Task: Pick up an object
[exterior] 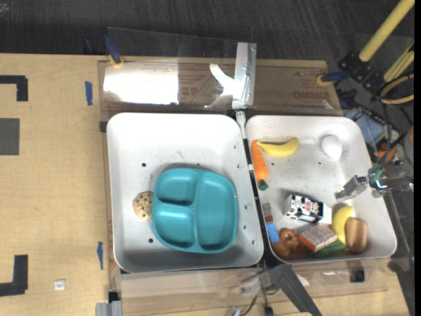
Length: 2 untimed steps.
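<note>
The tool [355, 187] sits at the right bin's [309, 127] right rim, mostly cut off. Whether it is clenched I cannot tell (too small, blurred).

pincer [358, 185] blurred at right bin's rim, fingers unreadable, arm cut off by right edge, cookie [143, 205] half under teal plate [195, 209]

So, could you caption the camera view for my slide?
Gripper at the right bin's edge; teal plate in the left bin.
</note>
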{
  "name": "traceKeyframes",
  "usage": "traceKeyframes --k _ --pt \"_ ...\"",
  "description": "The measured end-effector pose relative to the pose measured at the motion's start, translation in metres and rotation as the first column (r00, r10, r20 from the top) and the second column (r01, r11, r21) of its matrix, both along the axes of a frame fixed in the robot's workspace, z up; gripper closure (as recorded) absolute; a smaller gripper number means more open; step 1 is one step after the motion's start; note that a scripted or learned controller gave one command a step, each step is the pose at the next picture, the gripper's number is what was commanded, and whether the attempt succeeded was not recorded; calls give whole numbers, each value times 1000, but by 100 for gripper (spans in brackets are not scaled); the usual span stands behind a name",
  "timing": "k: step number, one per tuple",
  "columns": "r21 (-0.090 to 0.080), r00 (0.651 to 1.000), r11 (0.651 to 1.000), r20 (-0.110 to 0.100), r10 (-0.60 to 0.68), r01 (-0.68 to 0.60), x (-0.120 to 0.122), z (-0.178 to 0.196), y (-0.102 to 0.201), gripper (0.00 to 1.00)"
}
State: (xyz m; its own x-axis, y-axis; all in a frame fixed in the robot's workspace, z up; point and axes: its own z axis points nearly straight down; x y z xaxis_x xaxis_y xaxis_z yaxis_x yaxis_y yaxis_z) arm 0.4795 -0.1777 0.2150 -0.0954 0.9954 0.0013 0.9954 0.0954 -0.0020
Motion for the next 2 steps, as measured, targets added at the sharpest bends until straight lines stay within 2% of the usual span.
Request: traceKeyframes --k 1,2 --pt "1 1000 1000 -5 -3 3 -2 -95 -21 0" --pt "-3 1000 1000 7 -11 11 2 -128 3 0"
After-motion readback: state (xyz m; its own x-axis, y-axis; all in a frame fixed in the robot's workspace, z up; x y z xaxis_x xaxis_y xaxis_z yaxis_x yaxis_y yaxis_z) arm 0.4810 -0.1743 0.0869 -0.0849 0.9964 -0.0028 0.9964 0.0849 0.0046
